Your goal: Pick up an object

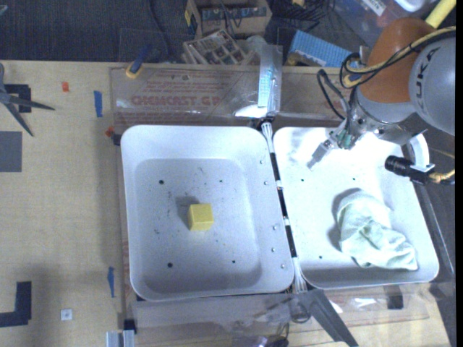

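A small yellow block (201,217) lies flat in the left bin's (145,150) middle.

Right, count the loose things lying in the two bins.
2: a yellow block in the middle of the left bin, a crumpled cloth in the right bin. The cloth may hide something.

Even, fairly bright overhead light. The right bin (427,266) glares nearly blown out just below the claw (327,147), washing out detail there. Well left of the claw, a yellow block (201,217) casts a soft short shadow up-left. The picture is slightly soft and grainy throughout.
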### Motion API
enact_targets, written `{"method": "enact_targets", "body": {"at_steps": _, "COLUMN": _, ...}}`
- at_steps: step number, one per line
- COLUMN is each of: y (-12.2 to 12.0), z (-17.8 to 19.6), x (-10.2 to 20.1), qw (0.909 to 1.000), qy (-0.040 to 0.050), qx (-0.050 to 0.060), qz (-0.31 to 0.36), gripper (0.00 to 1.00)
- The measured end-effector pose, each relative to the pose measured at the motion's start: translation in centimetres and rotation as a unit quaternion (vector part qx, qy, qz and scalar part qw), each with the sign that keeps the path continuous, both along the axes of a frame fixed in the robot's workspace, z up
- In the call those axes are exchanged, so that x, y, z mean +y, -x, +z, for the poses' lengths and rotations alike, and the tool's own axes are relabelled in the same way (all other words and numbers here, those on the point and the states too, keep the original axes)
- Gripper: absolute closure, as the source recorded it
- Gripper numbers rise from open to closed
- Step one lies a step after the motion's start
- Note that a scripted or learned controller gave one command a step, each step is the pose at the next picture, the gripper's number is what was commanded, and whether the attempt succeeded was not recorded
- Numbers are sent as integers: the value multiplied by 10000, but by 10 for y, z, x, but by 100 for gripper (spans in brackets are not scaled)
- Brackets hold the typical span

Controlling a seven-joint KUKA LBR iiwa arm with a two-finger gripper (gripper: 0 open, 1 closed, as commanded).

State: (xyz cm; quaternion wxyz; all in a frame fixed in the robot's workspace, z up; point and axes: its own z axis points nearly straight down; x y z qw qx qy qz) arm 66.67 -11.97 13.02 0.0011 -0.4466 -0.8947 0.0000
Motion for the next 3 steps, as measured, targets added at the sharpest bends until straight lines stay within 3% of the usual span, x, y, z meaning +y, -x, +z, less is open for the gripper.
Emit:
{"method": "enact_targets", "body": {"at_steps": 1, "y": 17, "z": 98, "x": 4, "qw": 9597, "qy": 13, "qx": -4, "qz": -2810, "gripper": 0}}
{"method": "enact_targets", "body": {"at_steps": 2, "y": 36, "z": 102, "x": -60, "qw": 9932, "qy": 5, "qx": 0, "qz": -1167, "gripper": 0}}
{"method": "enact_targets", "body": {"at_steps": 3, "y": 36, "z": 111, "x": -62, "qw": 9929, "qy": 7, "qx": -6, "qz": -1189, "gripper": 100}}
